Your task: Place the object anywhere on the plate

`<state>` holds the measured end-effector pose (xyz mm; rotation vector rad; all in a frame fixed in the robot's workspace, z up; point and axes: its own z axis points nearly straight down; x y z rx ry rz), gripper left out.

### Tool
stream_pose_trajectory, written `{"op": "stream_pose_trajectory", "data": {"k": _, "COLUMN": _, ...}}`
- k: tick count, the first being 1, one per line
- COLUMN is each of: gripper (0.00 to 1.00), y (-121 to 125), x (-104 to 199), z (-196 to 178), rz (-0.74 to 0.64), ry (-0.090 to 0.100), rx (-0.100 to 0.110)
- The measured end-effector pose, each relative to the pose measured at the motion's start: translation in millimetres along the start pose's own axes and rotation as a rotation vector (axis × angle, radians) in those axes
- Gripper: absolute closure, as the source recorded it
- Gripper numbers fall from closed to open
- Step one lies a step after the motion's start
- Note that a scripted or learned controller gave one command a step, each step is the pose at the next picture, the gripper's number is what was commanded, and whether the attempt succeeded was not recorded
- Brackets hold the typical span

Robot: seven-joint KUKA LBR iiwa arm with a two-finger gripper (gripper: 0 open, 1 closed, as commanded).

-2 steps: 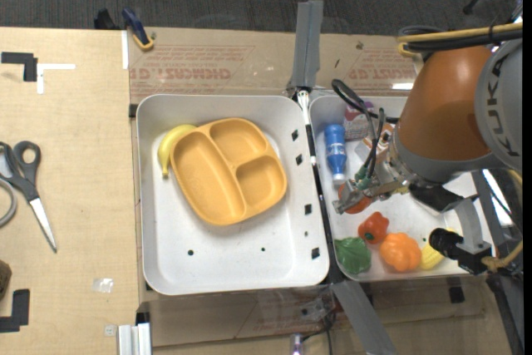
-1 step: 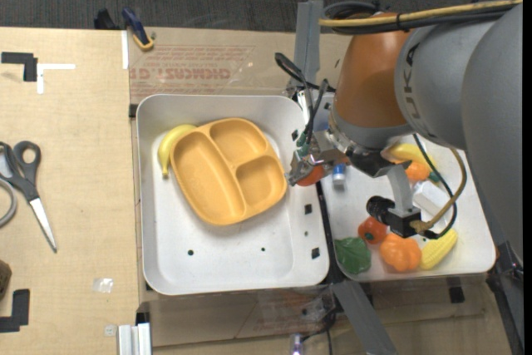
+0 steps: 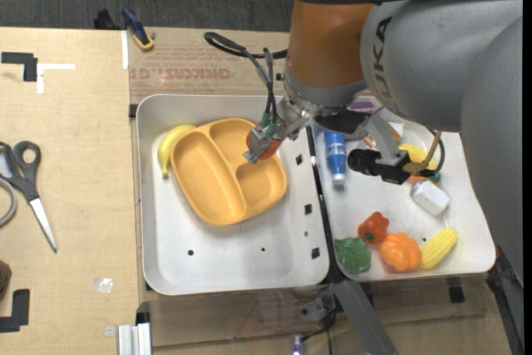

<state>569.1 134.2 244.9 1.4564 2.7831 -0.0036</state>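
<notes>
Big dark letters "KUKA" are showing on the grey arm (image 3: 432,54), running sideways. Red letters are sitting upside down on the cardboard (image 3: 195,72) behind the bins, too faint to be read.

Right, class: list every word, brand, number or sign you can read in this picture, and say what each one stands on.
"KUKA", partly cut off, on the grey arm.
Red lettering, upside down, on the cardboard sheet behind the bins: too blurred to read.
Label on the blue bottle: too small to read.

Scissors (image 3: 29,191) lie on the wooden bench (image 3: 66,262) left of the bins.
</notes>
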Motion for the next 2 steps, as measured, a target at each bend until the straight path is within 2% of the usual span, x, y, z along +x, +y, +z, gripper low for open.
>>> {"op": "stream_pose_trajectory", "data": {"k": 1, "gripper": 1.00, "y": 44.9, "x": 60.6, "z": 10.0, "rz": -0.130, "ry": 0.000, "rx": 0.000}}
{"op": "stream_pose_trajectory", "data": {"k": 2, "gripper": 0.00, "y": 45.0, "x": 60.4, "z": 9.8, "rz": -0.129, "ry": 0.000, "rx": 0.000}}
